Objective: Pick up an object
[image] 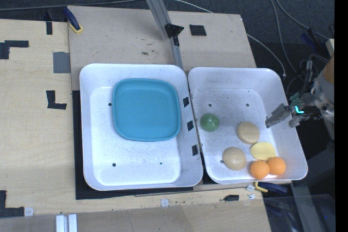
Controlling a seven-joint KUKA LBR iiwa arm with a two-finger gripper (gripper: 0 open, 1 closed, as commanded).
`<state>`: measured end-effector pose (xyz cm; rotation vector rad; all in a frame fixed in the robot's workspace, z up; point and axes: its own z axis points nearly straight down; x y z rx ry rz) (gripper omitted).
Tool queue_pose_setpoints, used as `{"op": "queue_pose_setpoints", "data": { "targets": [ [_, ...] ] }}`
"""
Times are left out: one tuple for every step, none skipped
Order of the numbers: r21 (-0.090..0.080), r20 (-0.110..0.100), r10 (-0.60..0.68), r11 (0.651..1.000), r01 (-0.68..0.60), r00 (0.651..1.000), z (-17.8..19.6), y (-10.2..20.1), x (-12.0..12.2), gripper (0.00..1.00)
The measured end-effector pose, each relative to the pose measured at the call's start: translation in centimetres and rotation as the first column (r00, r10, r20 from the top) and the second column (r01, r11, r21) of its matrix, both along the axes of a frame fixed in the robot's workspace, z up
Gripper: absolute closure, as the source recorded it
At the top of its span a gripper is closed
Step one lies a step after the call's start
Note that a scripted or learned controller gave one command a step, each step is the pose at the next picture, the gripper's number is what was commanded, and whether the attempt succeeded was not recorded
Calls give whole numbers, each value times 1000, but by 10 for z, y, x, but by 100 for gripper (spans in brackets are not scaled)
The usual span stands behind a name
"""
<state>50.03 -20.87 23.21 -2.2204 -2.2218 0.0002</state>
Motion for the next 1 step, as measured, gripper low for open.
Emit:
{"op": "queue_pose_setpoints", "data": {
  "targets": [
    [0, 0, 0, 1000, 0, 1000, 0, 0, 0, 0]
  ]
}}
